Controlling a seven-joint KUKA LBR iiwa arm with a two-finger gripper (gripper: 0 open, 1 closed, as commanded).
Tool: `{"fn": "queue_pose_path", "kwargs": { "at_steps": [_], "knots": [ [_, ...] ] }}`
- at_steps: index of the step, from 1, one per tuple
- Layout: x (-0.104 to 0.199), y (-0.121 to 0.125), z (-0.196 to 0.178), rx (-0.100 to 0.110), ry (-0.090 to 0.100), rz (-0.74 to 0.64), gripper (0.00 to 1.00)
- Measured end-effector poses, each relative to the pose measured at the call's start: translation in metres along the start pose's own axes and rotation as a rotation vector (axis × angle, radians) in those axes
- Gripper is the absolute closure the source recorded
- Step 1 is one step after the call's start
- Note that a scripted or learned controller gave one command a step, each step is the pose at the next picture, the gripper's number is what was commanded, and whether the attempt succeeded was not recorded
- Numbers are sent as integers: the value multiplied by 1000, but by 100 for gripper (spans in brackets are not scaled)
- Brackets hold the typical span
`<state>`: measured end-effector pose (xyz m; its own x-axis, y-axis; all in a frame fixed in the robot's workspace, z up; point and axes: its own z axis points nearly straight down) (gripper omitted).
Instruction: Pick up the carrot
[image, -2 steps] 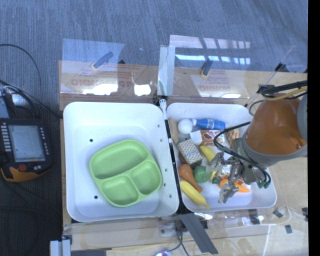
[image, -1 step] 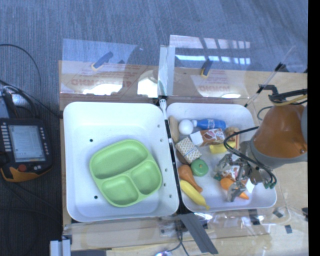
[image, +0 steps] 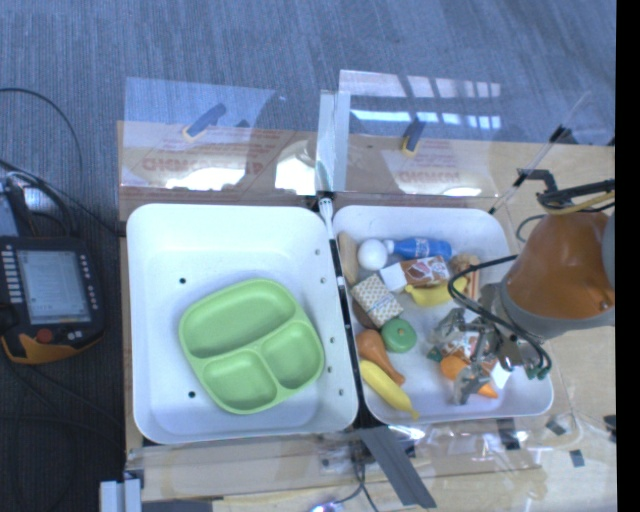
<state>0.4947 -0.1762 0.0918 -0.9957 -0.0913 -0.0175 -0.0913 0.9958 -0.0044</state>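
Note:
The carrot (image: 455, 366) is bright orange with a green leafy end (image: 438, 350). It lies in the right white bin (image: 520, 405), near the bin's front right. My gripper (image: 470, 365) is low in that bin, right over the carrot. Orange shows on both sides of the gripper, at its left and at its lower right (image: 487, 391). The gripper's body hides the carrot's middle. The grey arm with its orange band (image: 565, 265) reaches in from the right.
The right bin also holds a duller orange piece (image: 376, 352), a yellow banana (image: 388, 388), a green round piece (image: 399, 336), a waffle-like square (image: 375, 297), a white egg (image: 372, 254), a blue bottle (image: 420, 247) and a printed packet (image: 427, 270). A green divided plate (image: 252, 343) lies in the left bin (image: 160, 240).

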Motion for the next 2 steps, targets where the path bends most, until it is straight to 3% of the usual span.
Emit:
{"fn": "queue_pose_path", "kwargs": {
  "at_steps": [1,2],
  "knots": [
    [1,2,0,0,0,63,0],
    [-2,2,-11,4,-5,62,100]
  ]
}}
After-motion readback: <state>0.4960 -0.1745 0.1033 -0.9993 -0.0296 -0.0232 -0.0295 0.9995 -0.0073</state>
